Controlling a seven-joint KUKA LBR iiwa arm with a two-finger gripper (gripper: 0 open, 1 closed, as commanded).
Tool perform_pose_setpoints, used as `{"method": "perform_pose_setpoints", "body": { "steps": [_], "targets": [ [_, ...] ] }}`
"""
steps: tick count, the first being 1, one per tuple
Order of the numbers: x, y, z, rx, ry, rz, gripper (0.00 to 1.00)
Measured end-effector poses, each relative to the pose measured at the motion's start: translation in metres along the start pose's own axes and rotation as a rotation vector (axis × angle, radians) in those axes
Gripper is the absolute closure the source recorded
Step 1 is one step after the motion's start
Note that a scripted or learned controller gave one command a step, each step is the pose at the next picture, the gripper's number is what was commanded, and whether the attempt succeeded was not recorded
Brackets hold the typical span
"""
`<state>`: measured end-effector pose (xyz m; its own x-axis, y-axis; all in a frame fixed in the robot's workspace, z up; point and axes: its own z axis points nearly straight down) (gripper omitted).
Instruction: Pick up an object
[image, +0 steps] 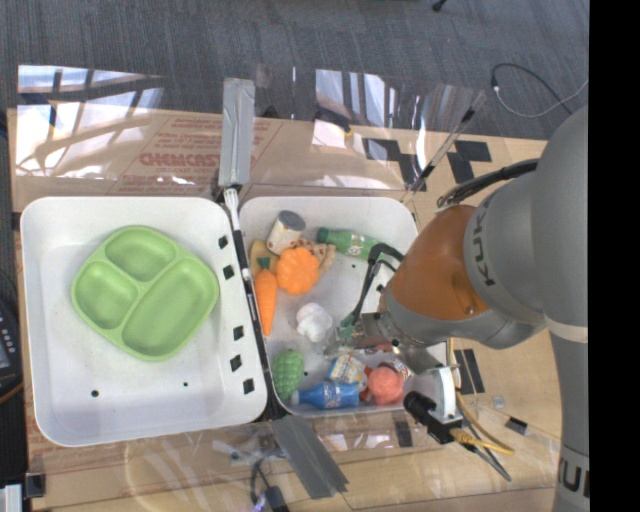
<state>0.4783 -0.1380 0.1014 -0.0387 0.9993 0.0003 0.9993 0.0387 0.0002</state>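
Observation:
The right bin (330, 208) holds several toys: an orange pumpkin-like ball (297, 270), a carrot (266, 300), a green bottle (347, 240), a small cup (284, 232), a white object (314, 320), a green bumpy piece (288, 371), a blue bottle (328, 395) and a pink-red ball (384, 384). The arm's orange band (440, 275) hangs over the bin's right side. The gripper (357, 340) reaches down near the white object and the blue bottle; the wrist hides its tips.
The left bin (50, 330) bears a green divided plate (146, 291). A grey taped divider (237, 130) runs between the bins. Cardboard lies behind. Pliers (480, 440) and cables sit on the bench at lower right.

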Motion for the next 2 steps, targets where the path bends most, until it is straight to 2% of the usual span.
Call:
{"method": "perform_pose_setpoints", "body": {
  "steps": [1, 2],
  "targets": [
    [0.000, 0.000, 0.000, 0.000, 0.000, 0.000, 0.00],
    [-0.002, 0.048, 0.010, 0.003, 0.001, -0.086, 0.00]
  ]
}}
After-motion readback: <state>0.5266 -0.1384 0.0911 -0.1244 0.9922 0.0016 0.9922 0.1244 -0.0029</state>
